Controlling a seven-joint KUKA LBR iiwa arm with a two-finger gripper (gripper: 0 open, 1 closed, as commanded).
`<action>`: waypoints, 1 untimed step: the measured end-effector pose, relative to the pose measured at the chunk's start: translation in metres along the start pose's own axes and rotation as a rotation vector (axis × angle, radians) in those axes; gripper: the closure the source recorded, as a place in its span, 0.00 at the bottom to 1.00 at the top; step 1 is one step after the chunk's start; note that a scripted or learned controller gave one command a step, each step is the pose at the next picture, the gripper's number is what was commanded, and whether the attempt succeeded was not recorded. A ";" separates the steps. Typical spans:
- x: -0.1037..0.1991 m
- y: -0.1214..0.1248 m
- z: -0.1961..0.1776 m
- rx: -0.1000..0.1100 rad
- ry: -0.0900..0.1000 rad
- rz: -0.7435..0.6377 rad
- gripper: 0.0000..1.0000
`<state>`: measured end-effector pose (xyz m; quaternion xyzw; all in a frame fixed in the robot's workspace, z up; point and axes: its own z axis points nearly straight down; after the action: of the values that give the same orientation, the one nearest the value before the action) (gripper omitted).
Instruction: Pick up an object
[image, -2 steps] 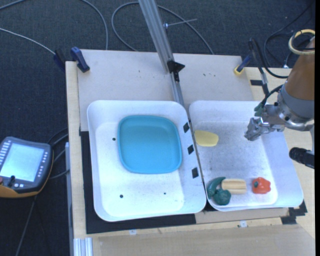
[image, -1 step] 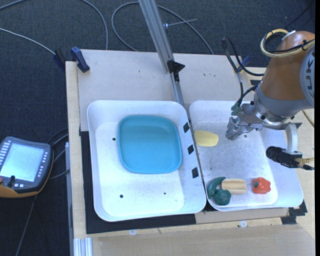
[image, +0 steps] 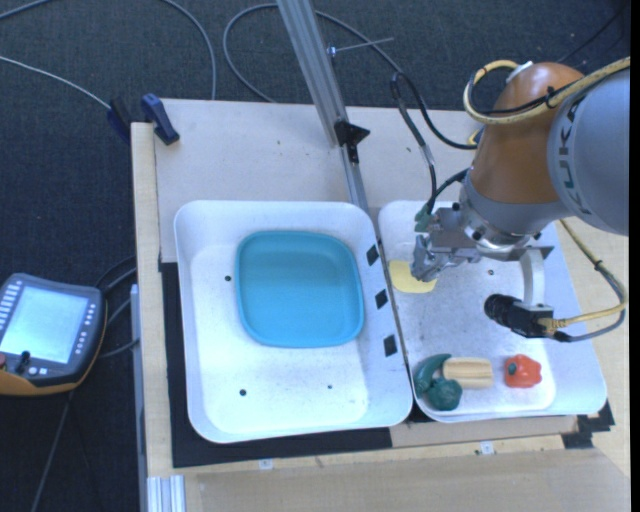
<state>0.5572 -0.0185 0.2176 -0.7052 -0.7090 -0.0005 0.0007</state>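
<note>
My gripper (image: 428, 262) reaches down into the right bin (image: 575, 330) near its far left corner. Its tips sit right over a pale yellow flat object (image: 412, 280) that peeks out below and to the left of them. I cannot make out whether that object is between the fingers. At the bin's front edge lie a dark green toy vegetable (image: 438, 381), a tan block (image: 468, 373) and a red toy tomato (image: 521, 371).
The left bin (image: 205, 340) holds a blue square plate (image: 299, 287). A metal pole (image: 320, 70) slants across the back, ending by the gap between bins. A black cable connector (image: 518, 313) hangs from the arm over the right bin. A teach pendant (image: 45, 330) lies at far left.
</note>
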 end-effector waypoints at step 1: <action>0.052 0.010 -0.014 -0.002 0.000 0.000 1.00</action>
<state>0.5667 0.0340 0.2315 -0.7053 -0.7089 -0.0010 0.0000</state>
